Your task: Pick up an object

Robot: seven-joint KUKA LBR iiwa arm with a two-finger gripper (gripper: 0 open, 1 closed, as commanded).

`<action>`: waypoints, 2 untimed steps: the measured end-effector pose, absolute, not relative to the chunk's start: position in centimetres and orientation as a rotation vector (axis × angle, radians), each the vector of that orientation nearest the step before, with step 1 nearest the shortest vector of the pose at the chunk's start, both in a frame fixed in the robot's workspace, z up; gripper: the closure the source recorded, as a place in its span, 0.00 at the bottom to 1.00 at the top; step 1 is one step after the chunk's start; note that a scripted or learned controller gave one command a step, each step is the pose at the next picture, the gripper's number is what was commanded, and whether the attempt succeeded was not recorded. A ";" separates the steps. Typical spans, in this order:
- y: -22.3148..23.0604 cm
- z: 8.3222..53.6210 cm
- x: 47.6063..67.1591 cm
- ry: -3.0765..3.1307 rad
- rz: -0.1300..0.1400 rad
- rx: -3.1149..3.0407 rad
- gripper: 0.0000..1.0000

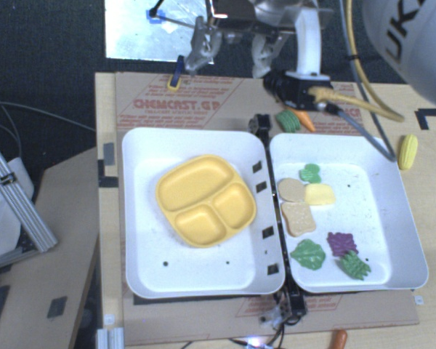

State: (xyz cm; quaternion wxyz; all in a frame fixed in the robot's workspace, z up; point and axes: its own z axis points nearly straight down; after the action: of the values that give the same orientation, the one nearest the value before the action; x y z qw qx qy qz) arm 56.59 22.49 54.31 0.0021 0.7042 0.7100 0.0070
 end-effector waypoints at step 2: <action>19.2 46.5 52.0 2.222 -0.014 2.226 1.00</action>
State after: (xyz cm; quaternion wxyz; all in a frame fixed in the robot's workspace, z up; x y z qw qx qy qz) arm 52.00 19.19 46.51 -0.0019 0.7077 0.7065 -0.0044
